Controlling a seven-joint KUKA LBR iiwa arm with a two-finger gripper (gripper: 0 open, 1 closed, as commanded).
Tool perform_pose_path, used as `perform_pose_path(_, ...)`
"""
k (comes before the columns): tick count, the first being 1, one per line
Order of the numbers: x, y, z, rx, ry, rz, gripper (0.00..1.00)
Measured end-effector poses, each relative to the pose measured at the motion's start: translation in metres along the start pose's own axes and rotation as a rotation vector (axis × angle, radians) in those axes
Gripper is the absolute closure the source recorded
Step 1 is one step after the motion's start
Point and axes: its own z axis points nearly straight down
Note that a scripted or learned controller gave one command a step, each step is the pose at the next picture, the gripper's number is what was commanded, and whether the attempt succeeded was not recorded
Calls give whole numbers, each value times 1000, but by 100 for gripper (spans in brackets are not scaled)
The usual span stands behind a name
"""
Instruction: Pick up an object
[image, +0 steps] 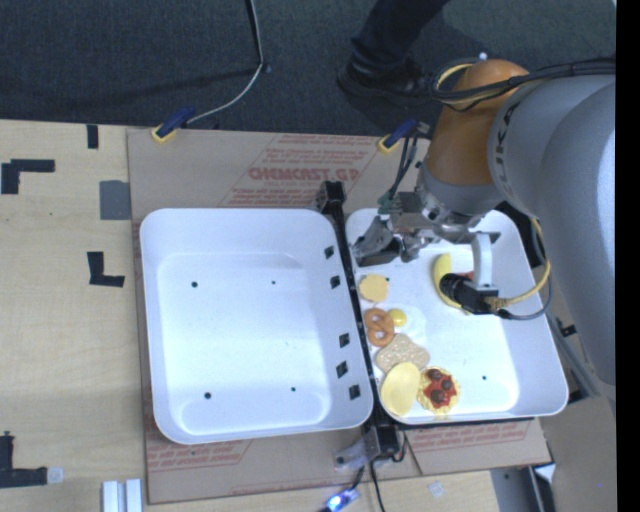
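1. Toy food lies in the right bin (520, 400), strung along its left side: a round yellow piece (373, 289) at the top, then a pretzel (379, 326) with a small yellow ball (398, 319) just beside it, a cracker (402, 353), a pale yellow disc (400, 387) and a red-topped piece (438, 389) near the front rim.

2. A banana (443, 273) sits apart from the row, near the bin's middle, close to a black fitting on the arm's wrist.

3. Reaching in from the right, the arm carries its gripper (378, 245) low over the bin's upper left corner, just above the round yellow piece and beside the divider between the bins.

4. Whether the jaws stand open or closed cannot be told from this angle; nothing is seen held between them.

5. By the look of it, the step in hand is the approach: the gripper is lining up on a target, and no pick is made yet.

6. The next move likely calls for a short drop onto the round yellow piece, keeping clear of the bin wall, then a firm close and a straight lift.

7. The left bin (240, 330) plays no part for now.
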Motion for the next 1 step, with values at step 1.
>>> perform_pose_path(1,-3,0,-3,6,-2,3,100)
